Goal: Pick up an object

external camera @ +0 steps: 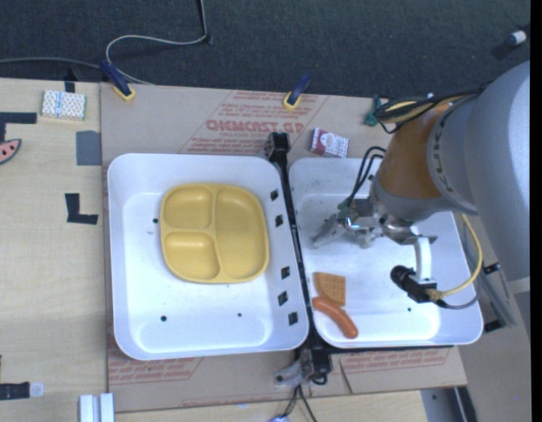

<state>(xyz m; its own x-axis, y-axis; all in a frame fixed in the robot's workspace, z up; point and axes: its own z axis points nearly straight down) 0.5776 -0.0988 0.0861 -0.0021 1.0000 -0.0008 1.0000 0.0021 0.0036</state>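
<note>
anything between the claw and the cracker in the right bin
Nothing: in the camera view, bare white bin floor separates the claw from the cracker below it.

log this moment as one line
gripper over right bin, nothing held | toy hot dog, cracker lying below | yellow plate left bin

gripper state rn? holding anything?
Gripper: over the right bin, nothing seen in it; open or shut cannot be told. Cracker and sausage lie loose in the bin.
</note>
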